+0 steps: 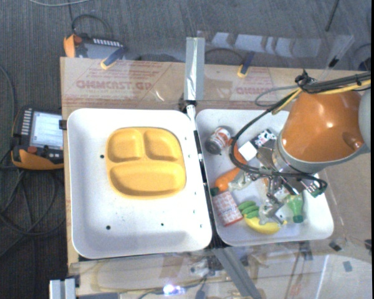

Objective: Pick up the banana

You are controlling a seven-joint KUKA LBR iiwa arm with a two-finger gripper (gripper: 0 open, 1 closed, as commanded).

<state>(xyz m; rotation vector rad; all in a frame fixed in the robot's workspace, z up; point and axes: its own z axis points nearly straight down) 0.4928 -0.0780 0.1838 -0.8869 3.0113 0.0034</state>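
Reaching down from the right, the gripper (273, 209) hangs just above the banana (263, 226) — finger state unclear.

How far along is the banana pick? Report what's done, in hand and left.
Done: the arm has reached into the right bin, and the gripper is low over the clutter, just above the banana. In hand: nothing that can be seen; the banana lies on the bin floor beside a green item. Left: close on the banana and lift it clear.
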